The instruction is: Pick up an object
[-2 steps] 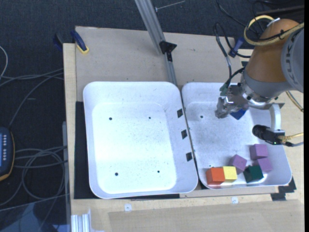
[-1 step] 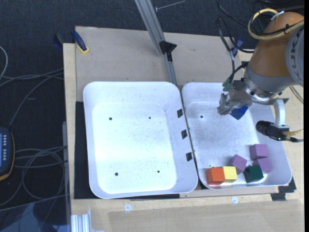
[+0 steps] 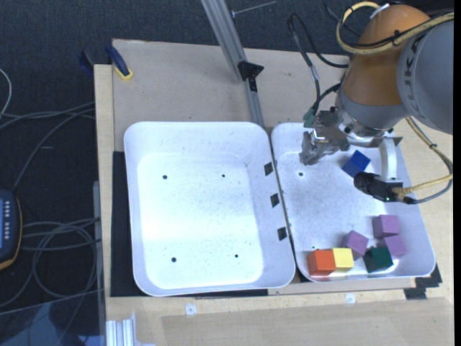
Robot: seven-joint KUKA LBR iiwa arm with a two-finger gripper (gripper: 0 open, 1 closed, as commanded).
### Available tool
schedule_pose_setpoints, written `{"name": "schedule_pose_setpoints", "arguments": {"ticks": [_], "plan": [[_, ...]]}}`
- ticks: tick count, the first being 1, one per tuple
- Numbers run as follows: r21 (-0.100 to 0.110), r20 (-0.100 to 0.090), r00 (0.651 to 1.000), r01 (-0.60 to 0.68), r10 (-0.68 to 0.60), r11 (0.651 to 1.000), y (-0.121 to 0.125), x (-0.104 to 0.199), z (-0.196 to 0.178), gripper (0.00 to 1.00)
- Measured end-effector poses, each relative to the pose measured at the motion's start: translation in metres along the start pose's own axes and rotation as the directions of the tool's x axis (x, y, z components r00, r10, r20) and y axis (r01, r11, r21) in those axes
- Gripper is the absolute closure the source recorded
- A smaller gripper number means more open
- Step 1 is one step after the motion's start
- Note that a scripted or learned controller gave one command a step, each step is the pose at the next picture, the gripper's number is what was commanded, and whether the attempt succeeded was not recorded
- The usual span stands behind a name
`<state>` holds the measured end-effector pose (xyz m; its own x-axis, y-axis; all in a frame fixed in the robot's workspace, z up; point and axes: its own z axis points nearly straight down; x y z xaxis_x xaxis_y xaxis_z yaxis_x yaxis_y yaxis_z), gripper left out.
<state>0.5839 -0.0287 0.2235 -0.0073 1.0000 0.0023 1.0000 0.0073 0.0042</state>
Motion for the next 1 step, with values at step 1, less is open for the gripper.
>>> {"name": "schedule_pose_setpoints", "arguments": {"ticks": [1], "plan": [[0.002,0.000,1.000,0.000,0.000,1.000,0.0054,0.0523,0.0014,1.00]]}}
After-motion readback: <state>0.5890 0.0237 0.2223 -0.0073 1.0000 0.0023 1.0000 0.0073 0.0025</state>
